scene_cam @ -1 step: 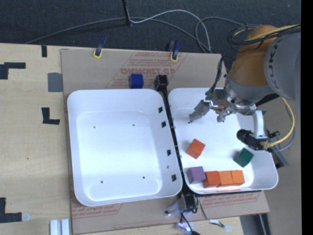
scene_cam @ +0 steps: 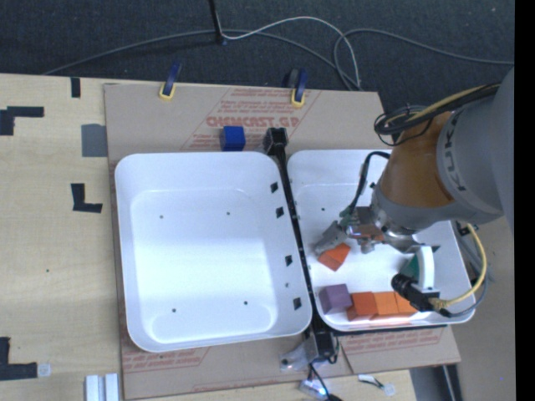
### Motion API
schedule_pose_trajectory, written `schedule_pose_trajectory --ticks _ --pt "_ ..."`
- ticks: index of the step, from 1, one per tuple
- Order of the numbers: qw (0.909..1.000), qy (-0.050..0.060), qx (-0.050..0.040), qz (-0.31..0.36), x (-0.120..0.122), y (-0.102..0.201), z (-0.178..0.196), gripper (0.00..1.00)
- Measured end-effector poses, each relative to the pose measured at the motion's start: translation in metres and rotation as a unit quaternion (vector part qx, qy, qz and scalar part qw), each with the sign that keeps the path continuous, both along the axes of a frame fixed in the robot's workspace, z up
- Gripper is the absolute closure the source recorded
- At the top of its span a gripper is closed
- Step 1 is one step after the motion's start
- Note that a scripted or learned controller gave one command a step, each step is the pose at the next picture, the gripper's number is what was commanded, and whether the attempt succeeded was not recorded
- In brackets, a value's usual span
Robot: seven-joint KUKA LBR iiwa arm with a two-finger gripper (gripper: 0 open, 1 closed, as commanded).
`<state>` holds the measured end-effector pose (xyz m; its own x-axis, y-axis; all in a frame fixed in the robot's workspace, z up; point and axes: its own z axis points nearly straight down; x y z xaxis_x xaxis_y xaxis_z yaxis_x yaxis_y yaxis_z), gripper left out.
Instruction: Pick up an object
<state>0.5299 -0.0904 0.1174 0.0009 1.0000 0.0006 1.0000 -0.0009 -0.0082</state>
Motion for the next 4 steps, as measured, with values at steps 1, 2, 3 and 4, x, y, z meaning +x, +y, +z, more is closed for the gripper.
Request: schedule_pose_trajectory --ticks 1,2,3,4 --pt "1.0 -0.004 -0.0002 0.001 0.003 0.001 0.014 1.0" --pt "1.0 -0.004 -0.0001 0.001 0.003 0.001 0.013 0.0" --pt "1.0 -0.002 -0.0003 0.001 0.084 -0.003 -0.031 0.0" --pt "1.0 -0.004 -0.0011 -0.001 0.136 -0.078 -0.018 0.0"
